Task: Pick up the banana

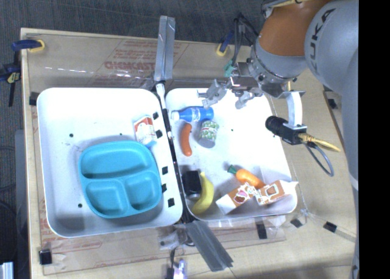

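Yellow and curved, the banana (205, 197) lies at the near left corner of the right bin (277, 150), close against the wall that divides the two bins, and you can see nothing gripping it. A small black block (191, 181) sits just beside its upper end, touching or nearly so, and a cluster of small cartons (256, 195) with an orange carrot-like piece (245, 176) lies a little to its right along the same near edge. Further up the bin you have a red sausage-shaped toy (186, 139), a greenish can (208, 133) and a blue bottle (192, 114). The claw (228, 92) hangs over the far edge of that bin, well apart from the banana, with its fingers spread and nothing between them. So, as you would judge it, the pick has not begun in any useful sense: no descent over the fruit, no contact, no lift. What remains for you is the whole job, namely bringing the claw across to the near corner, lowering it, closing on the banana and raising it. The left bin (55, 150), holding a blue divided tray (120, 177) and a small packet (144, 129), plays no part. The bin wall and the black block leave little room there.
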